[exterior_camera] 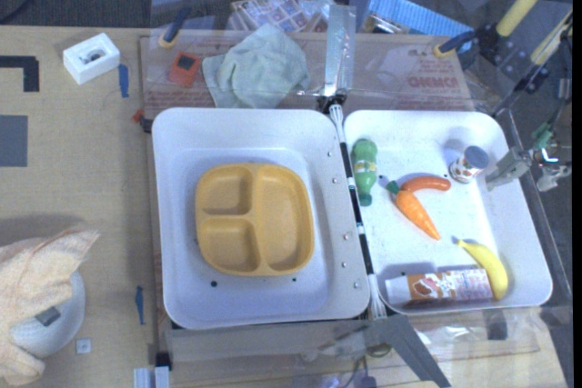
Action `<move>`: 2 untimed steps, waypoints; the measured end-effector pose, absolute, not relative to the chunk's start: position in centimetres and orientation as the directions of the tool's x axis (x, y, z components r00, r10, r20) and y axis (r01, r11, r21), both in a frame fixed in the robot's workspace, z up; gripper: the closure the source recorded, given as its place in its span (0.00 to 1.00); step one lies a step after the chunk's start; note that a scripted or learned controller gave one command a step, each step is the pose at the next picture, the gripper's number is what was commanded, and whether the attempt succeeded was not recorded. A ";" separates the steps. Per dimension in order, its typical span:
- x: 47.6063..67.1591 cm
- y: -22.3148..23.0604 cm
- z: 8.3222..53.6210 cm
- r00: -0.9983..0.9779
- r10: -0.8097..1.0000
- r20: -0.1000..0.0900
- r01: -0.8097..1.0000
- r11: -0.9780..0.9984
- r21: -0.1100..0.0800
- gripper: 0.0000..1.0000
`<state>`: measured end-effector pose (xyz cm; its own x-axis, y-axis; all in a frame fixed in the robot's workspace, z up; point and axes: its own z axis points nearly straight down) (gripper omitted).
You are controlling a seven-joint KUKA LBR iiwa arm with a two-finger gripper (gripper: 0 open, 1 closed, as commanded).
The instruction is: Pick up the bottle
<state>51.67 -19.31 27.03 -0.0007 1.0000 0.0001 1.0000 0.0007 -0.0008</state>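
Green bottle (365, 168) lying lengthwise up-down, centre frame, well left of tool (518, 166) at right edge; tool state unreadable.

Two white bins are recorded: the left bin (173, 223) and the right bin (518, 223). A mustard-yellow divided plate (255, 219) is noted in the left. In the right, a green bottle (365, 168) with a pale label is observed, together with an orange carrot (416, 210) tipped green, an orange-red pepper (426, 184), a yellow banana (486, 263) and a white tube (436, 287) printed in brown and red. A pale green cloth (257, 65) is seen behind the bins.
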 end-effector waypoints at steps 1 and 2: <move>58.1 -17.3 20.5 -0.060 0.998 -0.001 0.998 0.060 0.001 0.00; 66.8 -20.6 11.7 -0.173 0.985 -0.003 0.985 0.173 0.003 0.00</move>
<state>66.78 -20.59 11.70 -0.1734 0.9849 -0.0029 0.9848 0.1734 0.0029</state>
